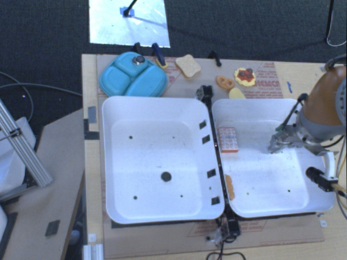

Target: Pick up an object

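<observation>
Our gripper (pixel 276 144) hovers in the right bin (pixel 271 199); how open, we cannot tell. We should center over 1 item, the small box (pixel 227 140), before descending.

- The right bin (pixel 271 199) was my landmark; the left bin (pixel 157 161) lay just beside it, to its left.
- A small box (pixel 227 140) lay in the right bin, against its left wall.
- A flat piece (pixel 229 187) lay nearer the front, by that same wall.
- My gripper (pixel 279 143) hung over the bin's right half.
- Behind the bin lay a divided plate (pixel 133 76), toast (pixel 188 65) and a pretzel (pixel 224 82).
</observation>
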